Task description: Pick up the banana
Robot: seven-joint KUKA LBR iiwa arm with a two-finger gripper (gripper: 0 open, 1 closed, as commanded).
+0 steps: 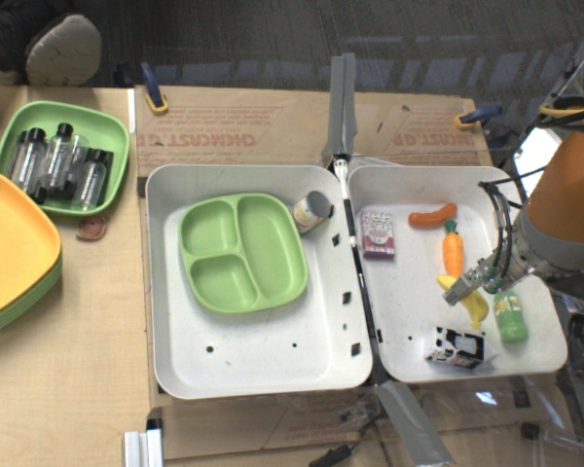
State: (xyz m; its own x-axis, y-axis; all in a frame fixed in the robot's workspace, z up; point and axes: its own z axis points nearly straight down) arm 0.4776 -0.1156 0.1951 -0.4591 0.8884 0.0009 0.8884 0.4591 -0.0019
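The yellow banana [478,308] lies in the right bin [409,305], just below an orange carrot [453,251] and left of a green bottle [511,321]. My gripper [467,287] hangs right over the banana's upper half and hides its middle. A yellow tip pokes out to the gripper's left and the rest shows below it. The banana rests on the bin floor.
The right bin also holds a red sausage-shaped toy [433,216], a pink box [377,233] and a black-and-white item [457,348]. In the left bin [243,358] sit a green divided plate [241,251] and a small can [311,209]. Trays stand on the far left of the bench.
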